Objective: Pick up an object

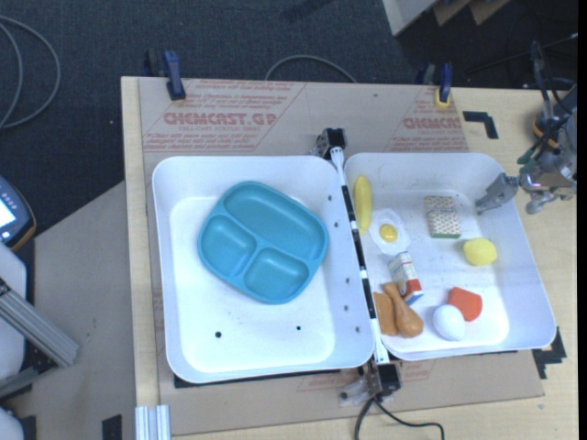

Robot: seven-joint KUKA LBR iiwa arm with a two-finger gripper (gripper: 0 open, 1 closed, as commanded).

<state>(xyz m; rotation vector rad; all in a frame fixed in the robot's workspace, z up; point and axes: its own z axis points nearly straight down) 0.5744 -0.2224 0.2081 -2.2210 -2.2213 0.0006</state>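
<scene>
My gripper [515, 197] hangs over the right bin's far right rim, open, with nothing between its fingers. The right bin [523, 273] holds several small items: a yellow lemon [479, 251] just below and left of the gripper, a green-patterned sponge block [443, 216], a toy fried egg [388, 232], a yellow banana [363, 200], a small bottle [404, 273], a brown drumstick [396, 310], a white egg [448, 322] and an orange-red piece [466, 302].
A blue divided plate [264, 241] lies in the left bin [174, 264]. A black-dotted divider rail [353, 255] runs between the bins. Blue clamps [171, 67] stand at the bench's back edge.
</scene>
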